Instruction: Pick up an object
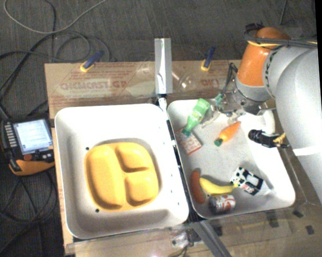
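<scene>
Hovering hand (224, 105), beside green bottle (196, 116), above toy carrot (228, 133)

Banana (214, 185) right of hotdog (196, 186)

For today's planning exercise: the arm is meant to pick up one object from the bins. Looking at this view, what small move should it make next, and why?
Probably a short descent toward the carrot. The gripper hangs over the right bin's far end, with the carrot just below it in the view and the green bottle beside it. The carrot lies apart from its neighbours, so it seems the easiest target.
</scene>
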{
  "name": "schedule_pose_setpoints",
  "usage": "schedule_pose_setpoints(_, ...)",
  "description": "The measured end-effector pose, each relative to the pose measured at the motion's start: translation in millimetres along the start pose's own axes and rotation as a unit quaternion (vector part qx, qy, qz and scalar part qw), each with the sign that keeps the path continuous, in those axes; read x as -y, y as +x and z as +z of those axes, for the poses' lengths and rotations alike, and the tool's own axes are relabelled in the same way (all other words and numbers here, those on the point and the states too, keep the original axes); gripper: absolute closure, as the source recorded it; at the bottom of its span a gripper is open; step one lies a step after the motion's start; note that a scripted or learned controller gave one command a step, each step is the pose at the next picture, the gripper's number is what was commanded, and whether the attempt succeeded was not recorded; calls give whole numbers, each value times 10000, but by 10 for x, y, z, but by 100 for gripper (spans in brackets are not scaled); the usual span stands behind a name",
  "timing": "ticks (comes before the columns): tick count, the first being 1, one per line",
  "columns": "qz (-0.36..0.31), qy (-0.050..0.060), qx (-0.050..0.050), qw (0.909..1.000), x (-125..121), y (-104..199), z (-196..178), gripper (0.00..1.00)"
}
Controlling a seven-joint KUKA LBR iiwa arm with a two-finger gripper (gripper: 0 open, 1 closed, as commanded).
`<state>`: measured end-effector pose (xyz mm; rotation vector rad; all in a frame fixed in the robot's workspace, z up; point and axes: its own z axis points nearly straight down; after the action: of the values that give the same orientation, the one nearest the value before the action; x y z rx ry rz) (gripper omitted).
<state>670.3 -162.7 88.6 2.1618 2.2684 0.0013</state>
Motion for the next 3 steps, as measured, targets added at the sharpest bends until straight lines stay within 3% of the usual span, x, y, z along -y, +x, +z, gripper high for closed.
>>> schedule_pose_setpoints(1,-975,-6,8,9952,349,-305,-6,0)
schedule_pose_setpoints(2,-973,-26,19,9952,336,-305,-109,100)
schedule_pose_setpoints(3,-974,-24,18,9952,337,-304,-107,0)
